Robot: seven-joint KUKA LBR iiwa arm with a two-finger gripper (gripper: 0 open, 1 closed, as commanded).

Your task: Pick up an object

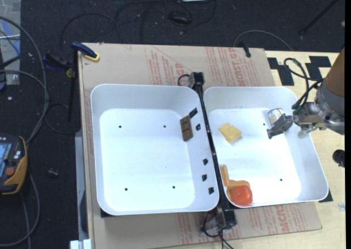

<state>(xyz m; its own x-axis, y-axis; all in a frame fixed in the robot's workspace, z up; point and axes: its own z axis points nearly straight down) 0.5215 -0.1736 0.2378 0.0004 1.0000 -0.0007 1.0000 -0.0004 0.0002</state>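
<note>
- The gripper [278,122] hangs over the right bin [307,157] near its far right corner; whether its fingers are released or clenched cannot be told.
- A yellow block [230,133] lies in that bin near its left wall, well apart from the gripper.
- A red-orange object [239,192] sits in the bin's near left corner.
- A brown block [186,128] leans against the left bin's [109,149] right wall.

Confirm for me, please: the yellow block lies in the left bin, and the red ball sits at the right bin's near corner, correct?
Not quite: the camera view shows the yellow block in the right bin, not the left. The red ball does sit at that bin's near corner.
</note>
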